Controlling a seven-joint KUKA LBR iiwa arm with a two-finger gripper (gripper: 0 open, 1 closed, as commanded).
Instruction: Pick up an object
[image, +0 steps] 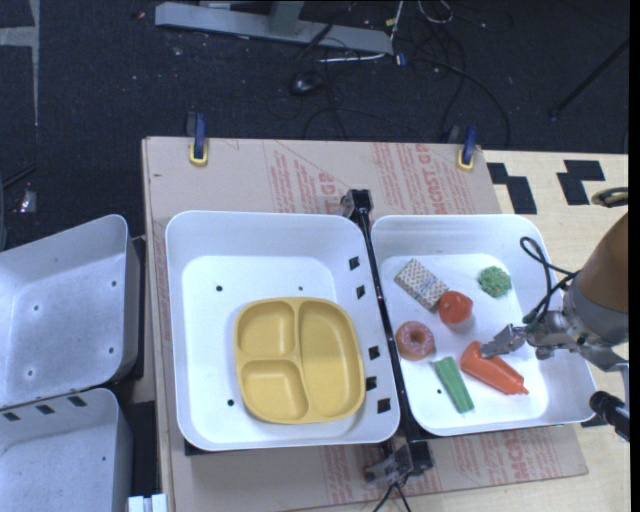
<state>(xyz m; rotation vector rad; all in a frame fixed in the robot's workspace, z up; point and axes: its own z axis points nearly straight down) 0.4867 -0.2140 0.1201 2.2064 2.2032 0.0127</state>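
Observation:
The right bin (470, 232) holds several small items: an orange carrot (495, 371), a green stick (454, 384), a pink-brown donut (415, 340), a red tomato (455, 307), a green broccoli piece (494, 281) and a patterned block (421, 283). My gripper (497, 346) reaches in from the right, low over the bin, with its tip at the upper edge of the carrot. I see nothing lifted off the bin floor.
The left bin (200, 290) bears a yellow divided plate (298, 358). A black divider (378, 300) runs between the bins. A cable (535, 262) loops over the right bin's far right side. Spare white bins (60, 300) lie off the bench to the left.

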